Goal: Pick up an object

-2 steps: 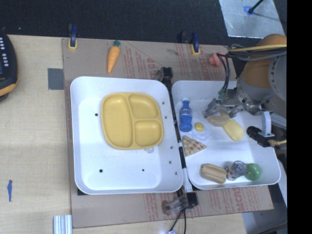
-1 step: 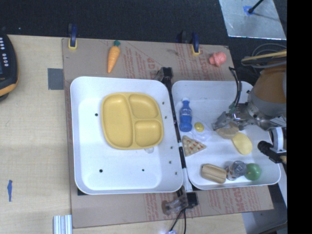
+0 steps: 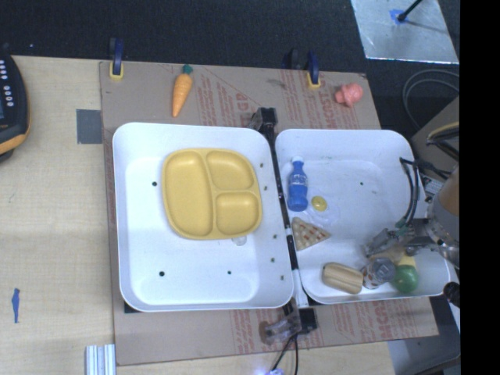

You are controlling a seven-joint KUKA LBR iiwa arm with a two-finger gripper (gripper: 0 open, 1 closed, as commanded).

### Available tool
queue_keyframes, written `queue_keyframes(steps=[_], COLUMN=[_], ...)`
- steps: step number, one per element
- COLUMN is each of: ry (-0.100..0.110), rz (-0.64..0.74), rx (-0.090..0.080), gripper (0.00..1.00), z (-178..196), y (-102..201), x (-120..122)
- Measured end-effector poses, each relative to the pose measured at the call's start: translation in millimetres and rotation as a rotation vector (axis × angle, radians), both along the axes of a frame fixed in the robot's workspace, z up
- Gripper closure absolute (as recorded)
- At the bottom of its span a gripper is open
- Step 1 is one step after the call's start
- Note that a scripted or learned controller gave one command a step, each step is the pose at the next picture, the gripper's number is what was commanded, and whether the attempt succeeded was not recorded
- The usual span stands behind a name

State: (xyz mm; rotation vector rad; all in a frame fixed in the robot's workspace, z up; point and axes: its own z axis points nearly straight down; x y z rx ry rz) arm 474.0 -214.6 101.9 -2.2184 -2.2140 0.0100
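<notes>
Hand (image 3: 384, 255) sits low in the right bin (image 3: 344, 143), near its front-right corner; metal fingers are a blur there, so can't tell if released or clenched, & nothing is clearly seen between them. Just right of the hand, touching or nearly so, lies a green ball (image 3: 406, 280). Just left, a tan roll (image 3: 342, 277) lies on its side by the bin's front wall. Further left, w/ its edge against the divider between bins, a pizza slice (image 3: 307, 234) lies flat. Above it a small yellow ball (image 3: 319, 204), & beside that a blue bottle (image 3: 297, 186) lying w/ its white cap toward the back. Any of these could be the pick; all rest on the bin floor. Arm comes in from the right edge, cables looping over the bin's right wall. Left bin (image 3: 141, 287) holds a yellow tray (image 3: 211, 192) w/ three compartments, set toward the back. Behind the bins, on the cardboard sheet (image 3: 234, 92), a carrot (image 3: 181, 91) lies near the left clamp & a pink lump (image 3: 349, 93) near the right one. Table (image 3: 55, 233) to the left carries a black & orange device (image 3: 11, 104) at the edge.
</notes>
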Motion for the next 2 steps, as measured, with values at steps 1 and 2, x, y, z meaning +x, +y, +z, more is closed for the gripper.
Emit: queue_keyframes(steps=[1,2], ry=[-0.007,-0.027], rz=[0.018,0.012], rx=[0.005,-0.002], gripper=[0.00,0.00], z=[-8,98], y=[122,143], x=[33,148])
